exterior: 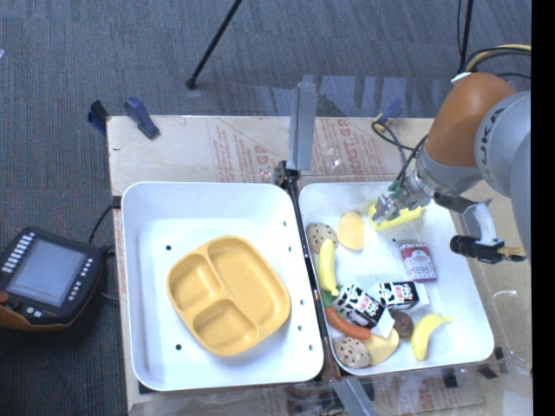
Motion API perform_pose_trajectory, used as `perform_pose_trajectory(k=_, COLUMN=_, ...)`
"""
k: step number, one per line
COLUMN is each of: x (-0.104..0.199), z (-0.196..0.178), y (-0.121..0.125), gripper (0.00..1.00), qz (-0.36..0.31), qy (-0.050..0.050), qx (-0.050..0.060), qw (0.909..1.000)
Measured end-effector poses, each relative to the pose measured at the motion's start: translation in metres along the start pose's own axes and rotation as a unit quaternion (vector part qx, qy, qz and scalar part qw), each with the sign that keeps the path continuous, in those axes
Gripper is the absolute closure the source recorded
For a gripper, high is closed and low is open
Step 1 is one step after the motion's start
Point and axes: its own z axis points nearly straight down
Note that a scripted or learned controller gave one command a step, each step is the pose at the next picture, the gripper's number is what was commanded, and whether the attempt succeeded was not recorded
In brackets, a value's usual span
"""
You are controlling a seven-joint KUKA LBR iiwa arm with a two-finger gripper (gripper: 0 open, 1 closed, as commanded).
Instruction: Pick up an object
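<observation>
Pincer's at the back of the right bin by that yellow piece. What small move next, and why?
Probably a short straight lift to test the grasp. The pincer sits on the yellow piece near the right bin's back wall, but whether it truly grips is unclear.

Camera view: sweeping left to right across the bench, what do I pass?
Handheld control pendant → yellow divided plate in the left bin → upright banana → red card packet → lower-right banana.
</observation>
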Motion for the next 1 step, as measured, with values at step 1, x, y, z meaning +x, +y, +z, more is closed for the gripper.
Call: perform_pose_trajectory(k=1, x=-0.0085, z=0.0115, y=-0.0073, gripper=1.0, qz=0.008, qy=0.006, qx=0.008, qw=0.9999)
